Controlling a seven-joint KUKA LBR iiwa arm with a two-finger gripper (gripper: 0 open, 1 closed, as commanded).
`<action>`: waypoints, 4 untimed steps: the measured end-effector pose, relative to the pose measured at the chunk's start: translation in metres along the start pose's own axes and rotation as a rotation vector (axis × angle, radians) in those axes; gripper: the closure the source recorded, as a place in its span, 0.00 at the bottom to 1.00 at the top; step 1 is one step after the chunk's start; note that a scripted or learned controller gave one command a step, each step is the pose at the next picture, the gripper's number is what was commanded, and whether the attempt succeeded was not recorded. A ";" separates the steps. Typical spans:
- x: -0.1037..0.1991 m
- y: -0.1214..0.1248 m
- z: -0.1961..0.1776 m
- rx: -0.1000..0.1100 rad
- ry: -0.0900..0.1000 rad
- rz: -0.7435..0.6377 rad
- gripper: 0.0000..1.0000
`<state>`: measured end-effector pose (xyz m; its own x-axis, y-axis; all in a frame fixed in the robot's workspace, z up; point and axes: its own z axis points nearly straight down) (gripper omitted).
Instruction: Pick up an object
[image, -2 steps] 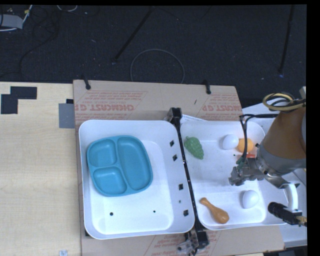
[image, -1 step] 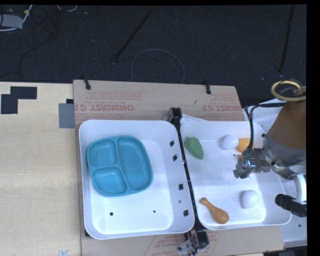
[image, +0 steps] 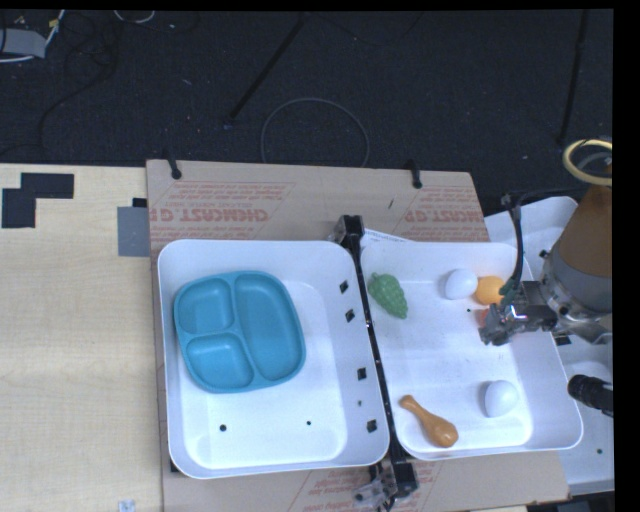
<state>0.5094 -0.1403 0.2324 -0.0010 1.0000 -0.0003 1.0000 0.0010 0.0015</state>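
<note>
The gripper (image: 497, 325) hangs at the right bin's (image: 440, 440) right edge, just below the small orange object (image: 489, 290). Whether it is open or holding anything cannot be told.

Light wooden bench (image: 70, 340) under a cardboard sheet (image: 300, 205) bearing two white bins (image: 250, 440).

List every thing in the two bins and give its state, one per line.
blue divided plate: flat in left bin.
green item: lying in right bin, near the divider.
white ball: resting beside orange item.
second white ball: resting apart.
tan drumstick-shaped item: lying flat.
gripper: low over right bin.
</note>
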 end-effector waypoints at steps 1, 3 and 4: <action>0.059 0.019 -0.004 0.003 0.003 -0.005 1.00; 0.162 0.052 0.005 0.005 0.001 -0.002 1.00; 0.207 0.069 0.015 0.004 0.001 -0.002 1.00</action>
